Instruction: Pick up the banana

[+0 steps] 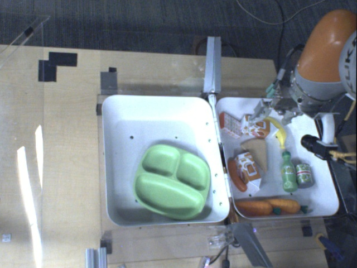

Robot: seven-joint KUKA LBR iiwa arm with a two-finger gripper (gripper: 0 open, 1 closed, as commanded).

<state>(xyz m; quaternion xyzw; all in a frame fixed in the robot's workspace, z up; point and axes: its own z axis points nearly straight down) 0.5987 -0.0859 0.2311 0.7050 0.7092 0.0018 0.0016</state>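
The yellow banana [279, 133] lies in the right bin [333, 197] near its back, curving down toward the green bottle. My gripper [274, 113] hangs just above the banana's upper end, with its two fingers spread apart on either side. Nothing is held between them. The banana's top end is partly hidden by the gripper.
Around the banana lie a red-and-white carton [249, 126], a brown wedge [256, 149], a second carton [247, 167], a sausage [234, 177], a green bottle [288, 173], a can [304, 175] and carrots [270, 206]. A green divided plate [173, 180] fills the left bin [120, 149].
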